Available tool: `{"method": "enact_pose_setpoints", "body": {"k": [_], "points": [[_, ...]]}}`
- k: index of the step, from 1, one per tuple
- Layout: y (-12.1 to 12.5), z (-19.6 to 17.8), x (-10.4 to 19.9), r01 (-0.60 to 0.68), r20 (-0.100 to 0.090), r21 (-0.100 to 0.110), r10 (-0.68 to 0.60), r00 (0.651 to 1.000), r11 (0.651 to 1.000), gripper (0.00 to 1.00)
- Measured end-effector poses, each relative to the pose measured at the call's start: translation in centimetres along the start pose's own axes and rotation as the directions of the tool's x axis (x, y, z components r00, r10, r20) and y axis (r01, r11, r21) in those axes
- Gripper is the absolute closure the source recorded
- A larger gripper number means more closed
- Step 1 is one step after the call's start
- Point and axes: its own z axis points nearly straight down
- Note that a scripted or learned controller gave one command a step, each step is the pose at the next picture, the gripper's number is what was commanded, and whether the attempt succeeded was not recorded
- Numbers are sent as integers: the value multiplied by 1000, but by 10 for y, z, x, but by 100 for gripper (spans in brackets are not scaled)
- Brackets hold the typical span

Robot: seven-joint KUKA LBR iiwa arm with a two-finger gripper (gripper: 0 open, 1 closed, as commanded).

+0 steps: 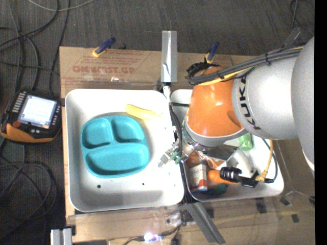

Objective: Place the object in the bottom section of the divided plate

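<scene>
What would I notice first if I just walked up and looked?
Probably the big grey arm with its bright orange band, leaning over the right bin. Next, the turquoise divided plate in the middle of the left bin, with a yellow banana lying just behind it.

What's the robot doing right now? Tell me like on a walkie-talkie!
Gripper low over the divider between the bins, grip unclear. Turquoise divided plastic plate in left white bin, bare. Yellow banana-shaped object lies beside the plate.

Smooth matt plastic divided plate (pixel 116 146)
</scene>
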Motion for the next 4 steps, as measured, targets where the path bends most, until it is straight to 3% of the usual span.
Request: {"method": "enact_pose_setpoints", "body": {"k": [1, 2, 3, 4], "points": [[54, 45, 74, -16, 0, 2, 16, 1000, 1000, 100], [109, -29, 99, -96, 6, 0, 96, 995, 995, 100], [109, -29, 99, -97, 7, 1, 97, 995, 995, 0], [96, -121, 125, -90, 8, -1, 90, 996, 996, 0]]}}
